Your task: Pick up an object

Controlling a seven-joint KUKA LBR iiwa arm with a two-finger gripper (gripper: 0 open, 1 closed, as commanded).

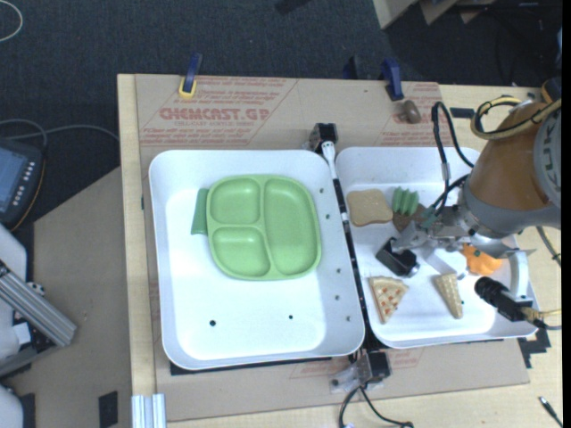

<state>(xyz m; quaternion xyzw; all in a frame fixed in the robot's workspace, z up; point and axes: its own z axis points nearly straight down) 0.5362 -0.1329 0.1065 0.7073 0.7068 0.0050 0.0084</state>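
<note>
The gripper (398, 255) was lowered into the right bin (419, 328), between a slice of bread (369, 207) and a pizza slice (387, 297). Whether anything was held could not be told. A green divided plate (264, 226) was placed in the left bin (241, 337)

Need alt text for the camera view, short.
The gripper is low in the right bin, among a bread slice, a pizza slice and other toy food. The left bin holds a green divided plate.
</note>
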